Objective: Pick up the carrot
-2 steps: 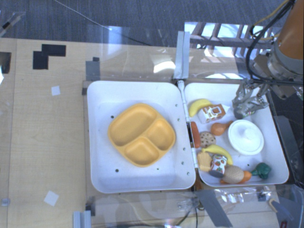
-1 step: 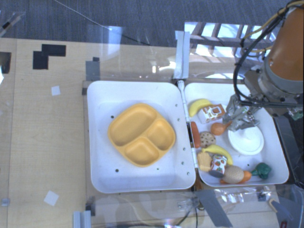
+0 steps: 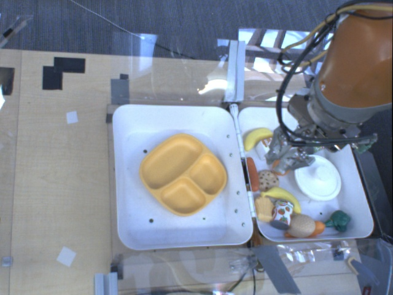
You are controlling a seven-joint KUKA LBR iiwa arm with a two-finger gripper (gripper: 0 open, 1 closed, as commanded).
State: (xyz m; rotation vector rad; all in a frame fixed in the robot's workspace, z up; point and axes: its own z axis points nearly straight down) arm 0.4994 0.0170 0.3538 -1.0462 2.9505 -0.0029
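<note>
The carrot (image 3: 319,228) lies at the front of the right bin (image 3: 362,209). Its orange body is partly hidden behind a tan potato (image 3: 299,225), and its green top (image 3: 339,220) points right. My gripper (image 3: 289,155) hangs in the back half of the same bin, between a banana (image 3: 256,137) and a white round dish (image 3: 317,179). It is well behind the carrot and apart from it. A small orange patch shows at the gripper's left side; I cannot tell what it is.
The right bin also holds a red sausage (image 3: 251,174) along its left wall, a cookie (image 3: 267,179), a second banana (image 3: 283,195), a yellow block (image 3: 264,209) and a small carton (image 3: 282,214). A yellow divided plate (image 3: 182,174) sits in the left bin (image 3: 132,226).
</note>
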